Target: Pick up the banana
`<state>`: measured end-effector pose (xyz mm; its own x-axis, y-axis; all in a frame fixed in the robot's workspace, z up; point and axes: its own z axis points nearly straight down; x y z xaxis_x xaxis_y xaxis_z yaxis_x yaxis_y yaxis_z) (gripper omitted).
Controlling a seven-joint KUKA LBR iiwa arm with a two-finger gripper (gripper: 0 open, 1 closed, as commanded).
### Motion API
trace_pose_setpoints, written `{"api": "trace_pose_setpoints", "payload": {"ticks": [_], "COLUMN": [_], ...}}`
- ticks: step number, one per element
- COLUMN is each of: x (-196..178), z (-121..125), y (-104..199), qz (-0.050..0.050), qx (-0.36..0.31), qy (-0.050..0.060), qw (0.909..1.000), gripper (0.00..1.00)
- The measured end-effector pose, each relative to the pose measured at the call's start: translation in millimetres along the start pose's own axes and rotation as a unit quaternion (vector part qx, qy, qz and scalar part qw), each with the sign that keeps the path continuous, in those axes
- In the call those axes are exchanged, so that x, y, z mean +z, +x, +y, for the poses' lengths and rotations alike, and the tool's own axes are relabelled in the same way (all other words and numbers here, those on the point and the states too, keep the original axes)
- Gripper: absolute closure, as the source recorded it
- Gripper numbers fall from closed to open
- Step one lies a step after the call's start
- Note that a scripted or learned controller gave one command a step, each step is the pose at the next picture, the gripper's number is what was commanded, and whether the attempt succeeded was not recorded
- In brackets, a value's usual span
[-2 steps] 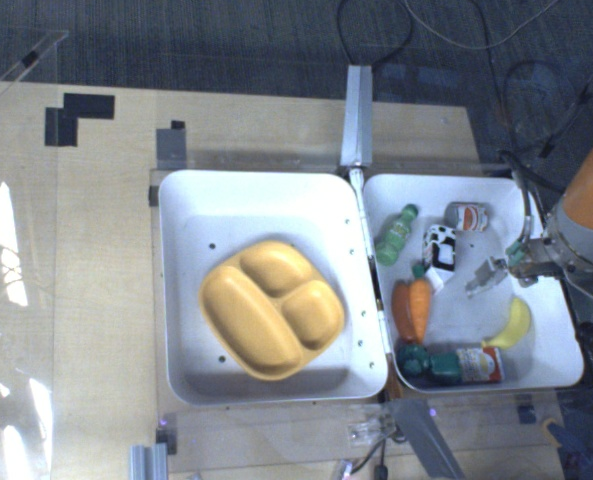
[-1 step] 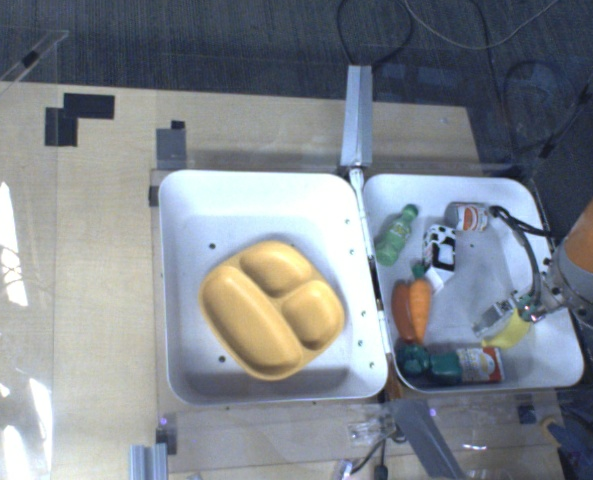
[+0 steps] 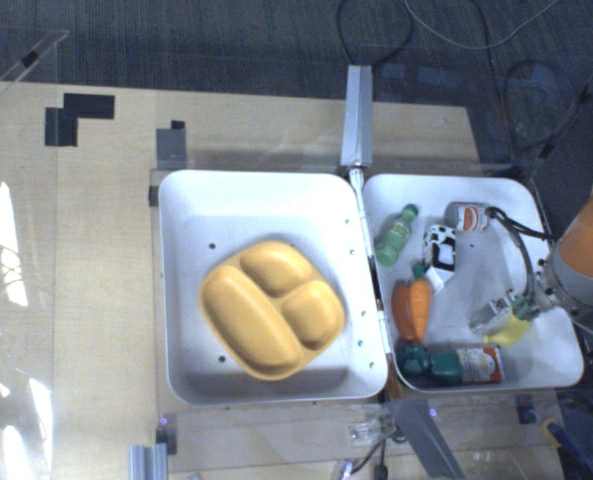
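Nearest us in the right bin point(image 3: 561, 368), we see a dark green toy point(image 3: 428, 364) beside a red-labelled can point(image 3: 479, 364). Just above them lies the banana point(image 3: 508, 330), touching the tool point(image 3: 496, 313); whether the tool is spread or pinching, we cannot tell. Farther back sit a carrot point(image 3: 412, 309), a green bottle point(image 3: 396, 233) and a small can point(image 3: 466, 216). The left bin point(image 3: 186, 218) holds a yellow divided dish point(image 3: 271, 308).

KUKA iiwa arm point(image 3: 588, 253): grey with orange

1 rounded orange band sits above a grey wrist section; thin dark cables point(image 3: 516, 233) loop from it toward the pale metal gripper point(image 3: 498, 310) at its end.
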<state>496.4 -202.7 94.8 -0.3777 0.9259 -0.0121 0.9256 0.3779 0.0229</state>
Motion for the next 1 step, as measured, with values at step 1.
{"api": "trace_pose_setpoints", "payload": {"ticks": [1], "x": [5.2], "z": [28.5], "y": [30.8], "qz": [0.002], "qx": [-0.021], "qy": [0.005], "qw": [0.9998], "gripper": [0.0]}}
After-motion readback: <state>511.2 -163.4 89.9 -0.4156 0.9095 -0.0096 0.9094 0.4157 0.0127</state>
